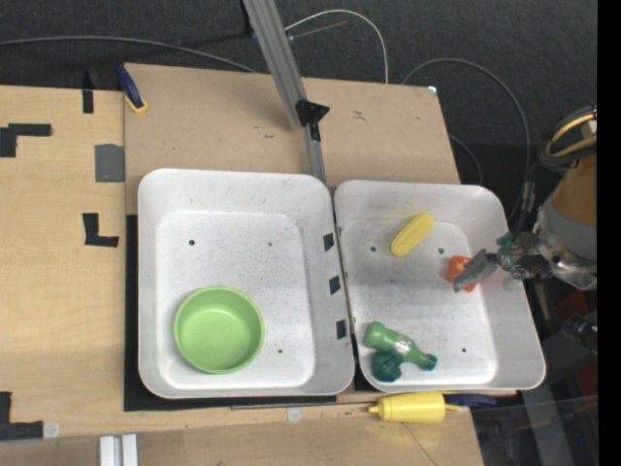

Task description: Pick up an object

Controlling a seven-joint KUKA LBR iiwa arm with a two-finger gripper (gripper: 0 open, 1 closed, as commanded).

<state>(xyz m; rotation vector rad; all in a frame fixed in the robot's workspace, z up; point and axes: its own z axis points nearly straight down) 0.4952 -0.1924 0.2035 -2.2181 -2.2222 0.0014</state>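
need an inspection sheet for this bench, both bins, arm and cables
surface: tan bench, two white bins side by side, left bin, right bin
job's things: green bowl in left bin; yellow corn cob, orange item and green bottle in right bin
clutter: yellow bottle on bench below right bin
grippers: pincer at the orange item, grasp unclear
cables: white cables behind bench
surroundings: dark floor, metal pole

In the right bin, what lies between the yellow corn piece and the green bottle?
In the camera view, only bare white bin floor lies between the yellow corn and the green bottle; the orange object sits off to the right.
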